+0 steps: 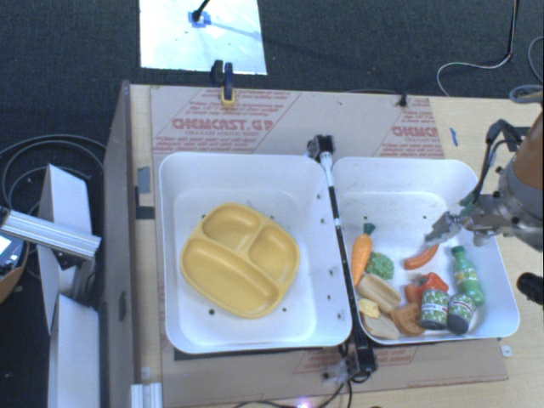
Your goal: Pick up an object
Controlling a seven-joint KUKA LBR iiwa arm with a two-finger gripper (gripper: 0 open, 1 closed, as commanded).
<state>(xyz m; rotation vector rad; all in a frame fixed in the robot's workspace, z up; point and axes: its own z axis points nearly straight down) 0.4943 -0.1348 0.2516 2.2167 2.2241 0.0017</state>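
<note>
The right bin (399, 177) holds several toy foods in its front half. Among them are an orange carrot (361, 253), a green broccoli piece (380, 266), a bread roll (378, 291), a red-orange sausage (421, 257), a green bottle (466, 272) and a green-labelled can (433, 306). My gripper (444, 226) hangs over the right side of this bin, just above and behind the sausage and left of the bottle's cap. Nothing shows in its grasp.
A yellow divided plate (240, 259) lies in the left bin (212, 172). A black divider rail (336, 228) runs between the bins. The back half of the right bin is bare white floor. Cables and white boxes (59, 228) sit off the bench at left.
</note>
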